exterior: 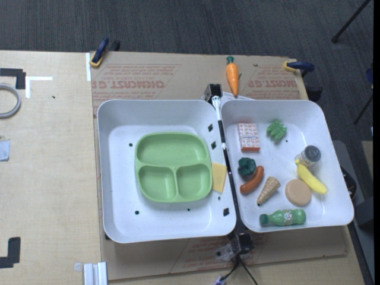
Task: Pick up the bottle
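Two shallow white plastic bins are seen side by side on the brown cardboard-covered desk [148, 79]: the left bin [113, 177] in the middle of the frame and the right bin [323, 123] toward the right.

In the left bin one light green three-compartment plastic tray [174, 166] is laid, with one pale yellow flat cheese-like slice [219, 177] touching its right edge.

In the right bin nine things are counted: one green plastic bottle with a pale label [283, 218], lying on its side along the lower wall; one red-and-white patterned box [248, 136] at the upper left; one green leafy toy vegetable [276, 130] just beside it; one small grey-lidded jar [309, 155] near the right wall; one yellow toy banana [312, 179] just below the jar; one round tan bun-like disc [298, 192]; one beige waffle cone [268, 189]; one red-brown toy sausage [252, 180]; one dark green broccoli-like piece [246, 165] touching the sausage.

One orange toy carrot with a green top [231, 76] is laid on the cardboard above the bins.

The bottle is found at the lower right of the frame, just below the cone and the disc.
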`<state>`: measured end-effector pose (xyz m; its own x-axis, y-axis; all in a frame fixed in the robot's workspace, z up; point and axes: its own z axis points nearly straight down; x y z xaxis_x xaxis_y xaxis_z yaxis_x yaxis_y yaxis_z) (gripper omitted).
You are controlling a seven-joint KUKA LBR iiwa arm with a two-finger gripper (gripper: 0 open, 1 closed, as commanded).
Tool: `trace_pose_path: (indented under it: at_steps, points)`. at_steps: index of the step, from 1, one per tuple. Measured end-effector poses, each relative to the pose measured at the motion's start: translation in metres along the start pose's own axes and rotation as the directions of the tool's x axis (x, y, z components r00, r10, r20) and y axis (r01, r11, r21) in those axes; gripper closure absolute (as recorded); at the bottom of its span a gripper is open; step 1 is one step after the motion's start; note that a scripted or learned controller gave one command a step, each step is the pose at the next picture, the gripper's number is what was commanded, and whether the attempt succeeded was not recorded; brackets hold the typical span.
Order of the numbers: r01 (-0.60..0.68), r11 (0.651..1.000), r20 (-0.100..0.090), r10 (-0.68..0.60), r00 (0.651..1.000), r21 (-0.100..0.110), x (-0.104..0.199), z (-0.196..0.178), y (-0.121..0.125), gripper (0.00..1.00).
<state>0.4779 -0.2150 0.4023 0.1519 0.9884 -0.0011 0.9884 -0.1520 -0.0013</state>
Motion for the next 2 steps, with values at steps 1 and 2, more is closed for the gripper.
trace_pose_path:
  at_steps: [1, 2]
  points:
    - [0.287, 0.958, 0.001, -0.287, 0.958, -0.002, -0.0020, -0.0039, 0.0004, 1.00]
    - [0.635, 0.772, 0.002, -0.635, 0.772, -0.002, -0.0074, 0.0040, 0.0013, 1.00]
